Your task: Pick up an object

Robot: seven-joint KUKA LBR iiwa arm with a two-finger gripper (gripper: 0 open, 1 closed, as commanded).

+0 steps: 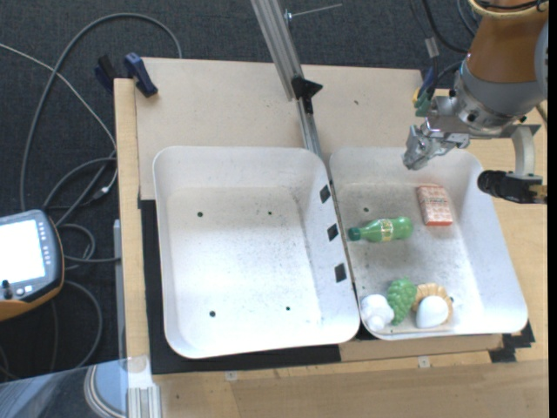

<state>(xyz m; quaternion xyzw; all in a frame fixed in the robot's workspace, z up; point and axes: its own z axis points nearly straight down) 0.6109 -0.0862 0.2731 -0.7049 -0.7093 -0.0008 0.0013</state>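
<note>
Two bins [235,168]. The right one holds one green bottle [380,230], one orange box [434,205], a green lump [401,296] and two white things [376,311]. The gripper [418,155] hangs above the box; I cannot tell its state.

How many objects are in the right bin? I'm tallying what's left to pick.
5: an orange box near the back, a green bottle mid-bin, and a white ball, green toy and white-and-tan object clustered in front.

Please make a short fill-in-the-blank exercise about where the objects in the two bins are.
1. The green bottle lies in the ___ bin.
2. The orange box lies to the ___ of the bottle.
3. The gripper hovers over that bin's ___ edge.

Missing words: right; right; far
</note>
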